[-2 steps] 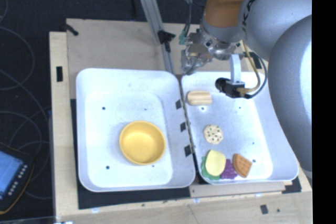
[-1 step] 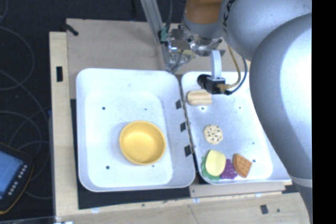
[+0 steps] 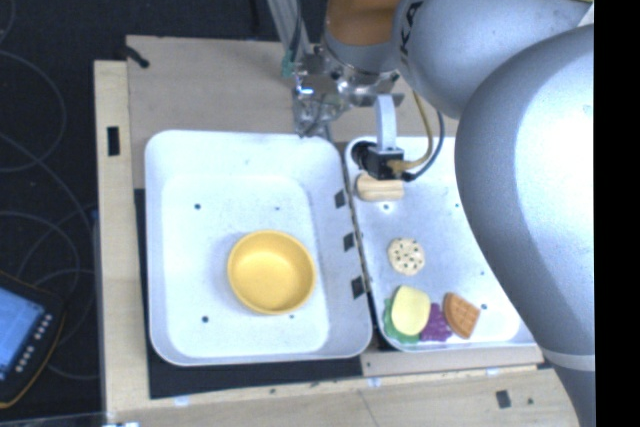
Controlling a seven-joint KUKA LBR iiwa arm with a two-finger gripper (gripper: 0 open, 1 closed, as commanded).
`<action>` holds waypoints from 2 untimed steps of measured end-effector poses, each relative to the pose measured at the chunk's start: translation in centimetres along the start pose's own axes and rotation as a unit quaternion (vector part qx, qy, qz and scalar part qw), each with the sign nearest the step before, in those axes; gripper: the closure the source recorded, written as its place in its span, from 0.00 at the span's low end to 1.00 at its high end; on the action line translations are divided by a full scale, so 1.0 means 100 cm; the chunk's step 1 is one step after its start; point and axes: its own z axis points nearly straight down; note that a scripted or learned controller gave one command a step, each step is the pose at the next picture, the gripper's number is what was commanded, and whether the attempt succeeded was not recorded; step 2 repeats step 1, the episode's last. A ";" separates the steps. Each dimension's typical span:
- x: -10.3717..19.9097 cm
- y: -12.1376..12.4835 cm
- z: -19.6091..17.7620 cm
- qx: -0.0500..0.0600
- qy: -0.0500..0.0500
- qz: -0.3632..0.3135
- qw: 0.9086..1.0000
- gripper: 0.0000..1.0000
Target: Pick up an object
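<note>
Gripper (image 3: 315,110): over the 12 o'clock rim of the left bin (image 3: 180,215), toward that bin's right corner. Open or closed cannot be told, and nothing shows in its grasp.
Arm (image 3: 520,65): reaches in from 3 o'clock and covers the right side of the right bin (image 3: 432,215).
Yellow bowl (image 3: 270,271): upright in the left bin, just toward 6 o'clock of centre and alone there. It lies well apart from the gripper, toward 6 o'clock.
Cookie (image 3: 405,256): flat on the right bin's floor, apart from the rest.
Toy food cluster: a yellow-green piece (image 3: 409,310), purple grapes (image 3: 437,325) and an orange-brown wedge (image 3: 461,314) touch one another at the right bin's 6 o'clock wall.
Assessment: no object is picked yet. The isolated bowl and cookie appear easier targets, and the crowded cluster risks a slipped grasp.
</note>
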 end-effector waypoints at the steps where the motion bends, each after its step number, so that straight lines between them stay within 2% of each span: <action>1: -0.002 0.000 0.000 0.000 -0.001 0.001 1.000 0.00; 2: -0.002 0.000 0.000 0.000 -0.001 0.001 1.000 0.00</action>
